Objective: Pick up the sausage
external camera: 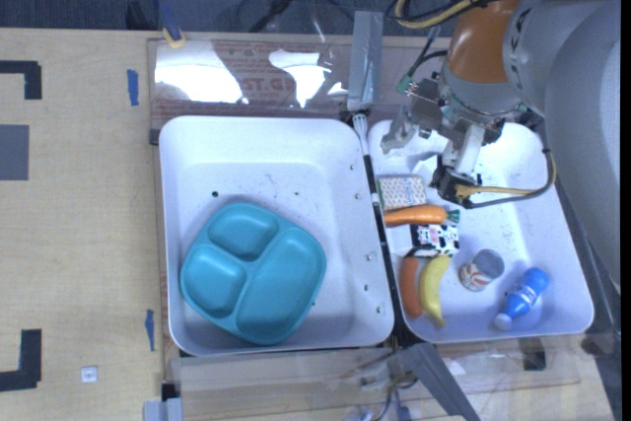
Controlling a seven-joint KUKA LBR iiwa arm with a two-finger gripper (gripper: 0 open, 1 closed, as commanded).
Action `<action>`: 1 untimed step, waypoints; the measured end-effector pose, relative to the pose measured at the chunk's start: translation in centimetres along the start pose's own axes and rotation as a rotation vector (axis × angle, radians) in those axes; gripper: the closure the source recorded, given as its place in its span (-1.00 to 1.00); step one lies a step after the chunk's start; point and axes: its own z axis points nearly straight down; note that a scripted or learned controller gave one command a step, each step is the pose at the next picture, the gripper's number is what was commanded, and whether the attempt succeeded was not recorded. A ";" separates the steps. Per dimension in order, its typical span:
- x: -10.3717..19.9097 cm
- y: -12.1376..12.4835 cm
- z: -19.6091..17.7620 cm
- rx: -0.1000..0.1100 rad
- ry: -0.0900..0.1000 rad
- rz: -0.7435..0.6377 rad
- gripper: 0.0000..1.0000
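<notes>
1. White plastic makes up both bins on the wooden bench [69,242]: the left bin [256,148] and the right bin [527,222] stand side by side, their inner walls touching
2. Grey arm [582,64] with its orange band [485,39] reaches in from the right and hangs over the far half of the right bin
3. Its gripper [406,133] is above the far left corner of the right bin, near the wall shared with the left bin; how wide it stands cannot be told from this view, and nothing is seen in its grasp
4. The sausage [410,285], reddish brown, lies lengthwise along the left wall of the right bin, near the front left corner, well apart from the gripper
5. A yellow banana [434,289] lies just beside the sausage on its right, side by side and touching it or nearly so
6. An orange carrot [416,216] with a green tip lies crosswise against the left wall, between the gripper and the sausage
7. A small speckled packet [401,189] sits just beyond the carrot, and a black-and-white patterned item [437,238] sits just in front of it
8. A small grey cup [480,269] is near the middle of the front half, and a blue bottle [521,297] lies tilted by the front right corner
9. A teal divided plate [253,273] rests in the front left part of the left bin
</notes>
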 end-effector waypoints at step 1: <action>-2.3 1.8 -7.1 0.001 -0.001 0.009 -1.00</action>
